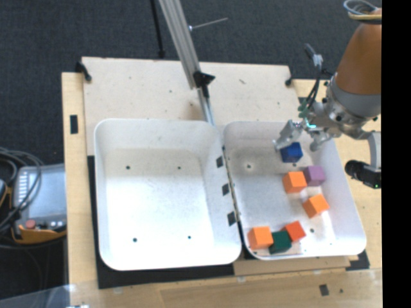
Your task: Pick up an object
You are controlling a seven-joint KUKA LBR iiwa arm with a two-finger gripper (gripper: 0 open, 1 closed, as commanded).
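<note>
Claw hanging over far end of right bin, blue cube sitting just beneath – whether clamped or merely under it, cannot tell. Likely chosen as outlier, apart from clutter. Right bin also holding orange, purple, green blocks toward near edge; left bin lying alongside on counter

Two bins, left and right: white, smooth plastic look, faint sheen, dark specks scattered over floors. Bench top: pale wood-like board, matt, lightly flecked. Floor covering: dark, rough, carpet-like texture was seen. Slanted rail: silvery ribbed metal, dull shine. Arm's orange band: smooth, satin finish. Gripper: grey metal look, semi-matt. Blue block, purple block, orange block, green block: matt, flat-coloured; material could not be told.
</note>
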